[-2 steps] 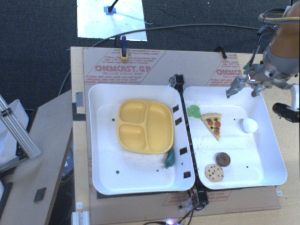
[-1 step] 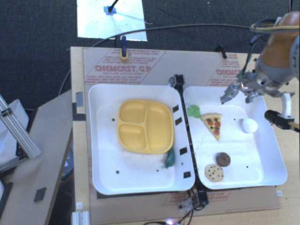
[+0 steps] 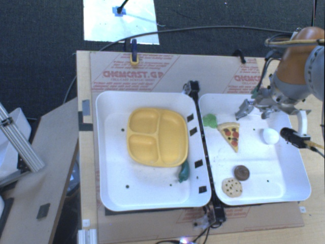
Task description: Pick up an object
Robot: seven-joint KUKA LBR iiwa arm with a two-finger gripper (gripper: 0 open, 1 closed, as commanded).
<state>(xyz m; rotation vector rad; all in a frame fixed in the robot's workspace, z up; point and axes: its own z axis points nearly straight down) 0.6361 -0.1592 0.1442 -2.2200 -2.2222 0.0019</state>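
My gripper [image 3: 255,111] hangs over the back of the right bin [image 3: 299,184], with the grey arm and its orange band reaching in from the upper right. Its fingers [image 3: 244,109] are spread open with nothing between them. Just in front and to the left of it lies a pizza slice [image 3: 229,135]. A white egg-like ball [image 3: 270,135] rests to the gripper's front right. A green leafy piece [image 3: 209,120] sits by the bin's left wall. A brown round cookie [image 3: 241,173] and a chocolate-chip cookie [image 3: 232,187] lie near the front.
The left bin [image 3: 109,187] holds a yellow divided plate [image 3: 156,136] and a small dark green item [image 3: 183,172] at the plate's front right corner. A black-clipped divider [image 3: 198,136] runs between the bins. A blue-and-yellow clamp [image 3: 133,52] stands on the board behind.
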